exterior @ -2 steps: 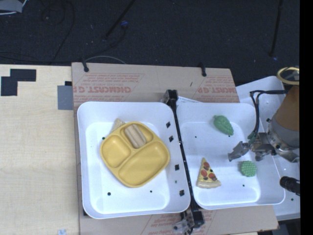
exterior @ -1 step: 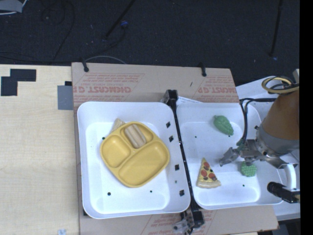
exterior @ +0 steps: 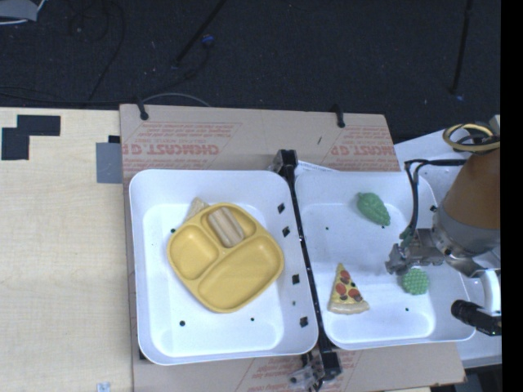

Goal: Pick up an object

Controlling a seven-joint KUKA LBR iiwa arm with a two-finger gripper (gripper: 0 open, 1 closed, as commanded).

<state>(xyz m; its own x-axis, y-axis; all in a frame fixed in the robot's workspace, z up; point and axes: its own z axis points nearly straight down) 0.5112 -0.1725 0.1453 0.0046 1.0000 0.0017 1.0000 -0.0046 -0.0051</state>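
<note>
In the right bin [exterior: 384,333] my gripper [exterior: 406,258] hangs low near the right wall. A small round green knobbly toy [exterior: 415,282] lies just below and to the right of it, touching or nearly touching. A toy pizza slice [exterior: 347,290] lies at the bin's front left. A darker green oblong toy [exterior: 373,208] rests toward the back. The arm's orange band [exterior: 482,190] comes in from the right edge.
The left bin [exterior: 155,317] holds a yellow divided plate [exterior: 245,276] with a tan hot-dog toy [exterior: 225,225] in its back compartment. A black divider [exterior: 298,251] runs between the bins. Cardboard [exterior: 245,141] lies under both.
</note>
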